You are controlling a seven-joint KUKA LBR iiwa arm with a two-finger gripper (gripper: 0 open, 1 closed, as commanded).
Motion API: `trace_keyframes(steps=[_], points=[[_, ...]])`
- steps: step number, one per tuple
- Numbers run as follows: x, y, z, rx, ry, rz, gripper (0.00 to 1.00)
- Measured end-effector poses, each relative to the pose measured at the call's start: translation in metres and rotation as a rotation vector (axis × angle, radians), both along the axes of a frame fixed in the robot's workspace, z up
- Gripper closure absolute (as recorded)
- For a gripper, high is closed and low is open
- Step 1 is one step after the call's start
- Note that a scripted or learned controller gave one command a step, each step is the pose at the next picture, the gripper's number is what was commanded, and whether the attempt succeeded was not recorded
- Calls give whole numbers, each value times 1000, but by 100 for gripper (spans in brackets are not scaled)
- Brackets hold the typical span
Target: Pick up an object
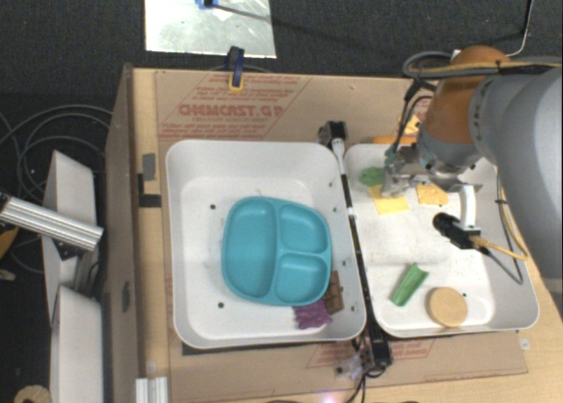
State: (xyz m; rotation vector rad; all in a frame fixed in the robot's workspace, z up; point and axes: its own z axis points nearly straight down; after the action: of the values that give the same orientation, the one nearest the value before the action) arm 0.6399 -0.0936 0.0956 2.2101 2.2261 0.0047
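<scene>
Camera view puts the likeliest target in the upper part of the right bin (pixel 519 309): a flat yellow piece (pixel 392 206) lying just below the gripper (pixel 393 178), with a green piece (pixel 371 177) at the gripper's left and a second yellow-orange piece (pixel 431 194) to its right. All three look thin and flat against the white floor, with little edge to catch. Whether the gripper is clenched, released or grasping anything I cannot tell from here; the grey arm (pixel 519 128) and its cabling crowd that spot.

What could go wrong, as I judge it: pieces this flat may slide away or slip out on the lift, and with three packed so close the gripper could nudge a neighbour or take two at once.

Lower in the same bin sit a green block (pixel 408 284) and a round tan disc (pixel 448 306), near each other and well apart from the gripper. In the left bin (pixel 189 243) lies a teal divided plate (pixel 275 250), with a purple scrap (pixel 309 314) and a brown piece (pixel 335 296) at its lower right edge.
</scene>
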Motion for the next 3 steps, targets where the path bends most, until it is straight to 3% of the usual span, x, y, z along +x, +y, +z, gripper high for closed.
trace_keyframes(steps=[1,2,3], points=[[-21,-57,60,-2,0,-10,100],[-13,-6,91,2,0,1,100],[-14,-9,89,1,3,-3,0]])
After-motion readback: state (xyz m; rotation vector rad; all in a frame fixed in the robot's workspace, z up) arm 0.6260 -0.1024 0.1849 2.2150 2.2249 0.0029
